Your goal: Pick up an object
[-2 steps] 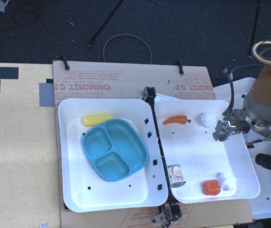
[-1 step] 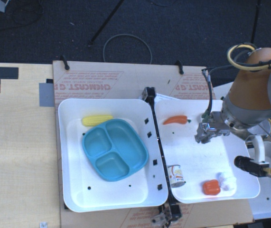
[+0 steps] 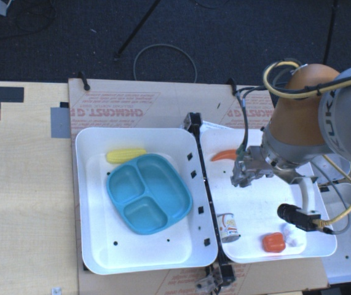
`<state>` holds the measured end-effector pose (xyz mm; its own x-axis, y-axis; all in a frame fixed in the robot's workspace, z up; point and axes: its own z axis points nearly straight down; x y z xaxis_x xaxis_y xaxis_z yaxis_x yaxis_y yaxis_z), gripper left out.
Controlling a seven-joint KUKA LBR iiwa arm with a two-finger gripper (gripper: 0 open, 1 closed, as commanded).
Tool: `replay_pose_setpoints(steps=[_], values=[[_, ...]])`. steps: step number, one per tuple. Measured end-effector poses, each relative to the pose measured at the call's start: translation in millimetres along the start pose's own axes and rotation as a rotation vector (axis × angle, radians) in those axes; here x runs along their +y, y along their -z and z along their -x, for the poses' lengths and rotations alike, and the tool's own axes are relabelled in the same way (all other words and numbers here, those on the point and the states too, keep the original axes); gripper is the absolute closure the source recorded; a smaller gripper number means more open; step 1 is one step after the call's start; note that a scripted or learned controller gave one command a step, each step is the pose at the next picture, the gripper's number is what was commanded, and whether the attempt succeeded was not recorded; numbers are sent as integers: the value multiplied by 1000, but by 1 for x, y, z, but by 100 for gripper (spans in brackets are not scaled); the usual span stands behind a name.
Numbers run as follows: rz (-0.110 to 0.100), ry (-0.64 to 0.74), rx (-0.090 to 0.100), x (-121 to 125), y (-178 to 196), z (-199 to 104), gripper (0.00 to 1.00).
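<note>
Gripper (image 3: 244, 176) hangs over the right bin's white floor, just right of the divider (image 3: 201, 177) and about level with its middle. Whether it is spread or closed cannot be told from this slant, and nothing can be made out in its grasp.

The grey arm (image 3: 304, 109), with its orange band, reaches in from well right of the divider and bends down toward it. Under everything lies the pale wooden bench (image 3: 27, 195), with a printed cardboard sheet (image 3: 132, 106) beneath the divider and both bins.

The left bin (image 3: 95, 244) sits against the divider's left side and the right bin (image 3: 255, 208) against its right side. A blue plate (image 3: 147, 192) with three compartments lies flat left of the divider, its rim near the divider's middle. Yellow corn (image 3: 126, 155) lies farther left of the divider, touching or almost touching the plate's far edge.

Right of the divider, a small can (image 3: 228, 227) stands just beside its near end. An orange carrot (image 3: 224, 155) lies close to the divider's far half, slightly beyond the gripper and apart from it. A red block (image 3: 273, 243) rests well right of the divider's near end, with a pale scrap (image 3: 294, 241) just beyond it.
</note>
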<state>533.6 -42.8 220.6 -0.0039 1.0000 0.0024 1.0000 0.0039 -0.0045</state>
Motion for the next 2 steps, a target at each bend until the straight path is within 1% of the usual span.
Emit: replay_pose_setpoints(steps=[1,2], values=[[1,0,-1,11,-8,-56,100],[1,0,-1,17,-15,-109,100]])
